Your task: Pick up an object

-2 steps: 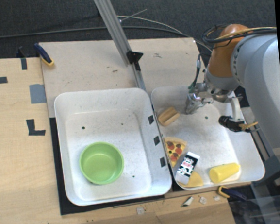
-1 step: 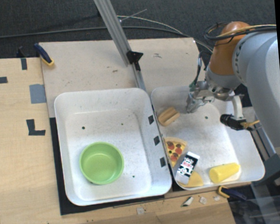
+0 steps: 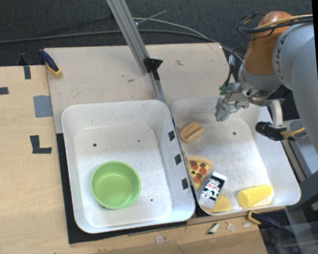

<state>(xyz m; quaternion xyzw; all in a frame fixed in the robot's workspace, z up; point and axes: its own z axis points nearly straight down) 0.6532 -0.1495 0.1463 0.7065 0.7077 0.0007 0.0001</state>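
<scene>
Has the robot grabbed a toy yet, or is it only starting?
Only starting, it looks like. Nothing is picked up: the bread roll, pizza slice, yellow block and green bowl all lie in the bins. The gripper hangs above the right bin, near the roll. Lowering, grabbing and lifting remain.

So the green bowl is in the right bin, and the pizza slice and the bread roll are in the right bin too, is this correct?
Not quite. The camera view shows the green bowl in the left bin, not the right one. The pizza slice and the bread roll are indeed in the right bin.
</scene>
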